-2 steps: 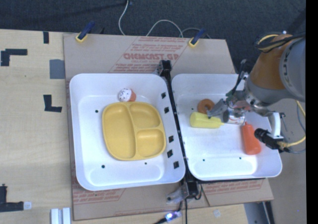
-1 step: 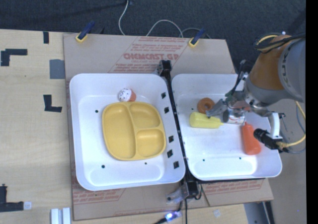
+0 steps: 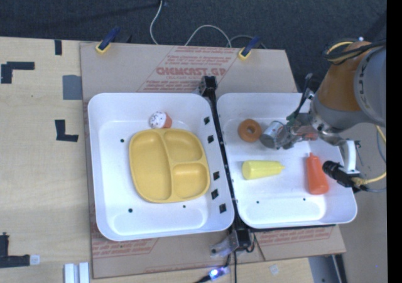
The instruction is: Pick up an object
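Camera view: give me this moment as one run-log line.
claw low in right bin, beside donut | yellow piece, orange bottle untouched | divided yellow tray in left bin

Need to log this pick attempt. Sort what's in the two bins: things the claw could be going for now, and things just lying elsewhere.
Near the claw, right bin:
- brown doughnut
- yellow corn cob
- orange bottle

Lying apart, left bin:
- yellow divided plate
- small white and red toy
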`<state>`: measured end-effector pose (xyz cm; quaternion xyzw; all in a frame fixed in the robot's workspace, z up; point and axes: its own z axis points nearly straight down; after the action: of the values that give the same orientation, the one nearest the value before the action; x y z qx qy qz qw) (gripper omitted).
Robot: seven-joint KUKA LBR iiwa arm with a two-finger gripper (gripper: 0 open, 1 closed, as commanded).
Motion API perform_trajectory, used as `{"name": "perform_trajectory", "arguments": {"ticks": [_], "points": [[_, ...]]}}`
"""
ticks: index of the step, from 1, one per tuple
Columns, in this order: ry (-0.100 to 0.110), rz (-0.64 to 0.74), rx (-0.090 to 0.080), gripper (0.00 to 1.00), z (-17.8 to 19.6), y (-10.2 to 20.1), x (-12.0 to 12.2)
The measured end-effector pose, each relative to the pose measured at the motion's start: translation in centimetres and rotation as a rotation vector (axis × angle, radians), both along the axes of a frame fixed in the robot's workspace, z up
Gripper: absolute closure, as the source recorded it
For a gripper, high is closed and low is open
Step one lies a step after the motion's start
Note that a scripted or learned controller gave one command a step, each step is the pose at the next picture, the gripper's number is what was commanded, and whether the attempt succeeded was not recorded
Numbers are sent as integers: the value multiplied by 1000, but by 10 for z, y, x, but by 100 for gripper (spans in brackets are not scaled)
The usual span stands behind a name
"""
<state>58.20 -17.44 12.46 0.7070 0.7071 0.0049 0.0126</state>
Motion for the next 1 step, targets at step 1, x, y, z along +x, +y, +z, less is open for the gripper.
{"name": "perform_trajectory", "arguments": {"ticks": [1], "points": [[23, 2, 10, 100, 42, 1, 0]]}}
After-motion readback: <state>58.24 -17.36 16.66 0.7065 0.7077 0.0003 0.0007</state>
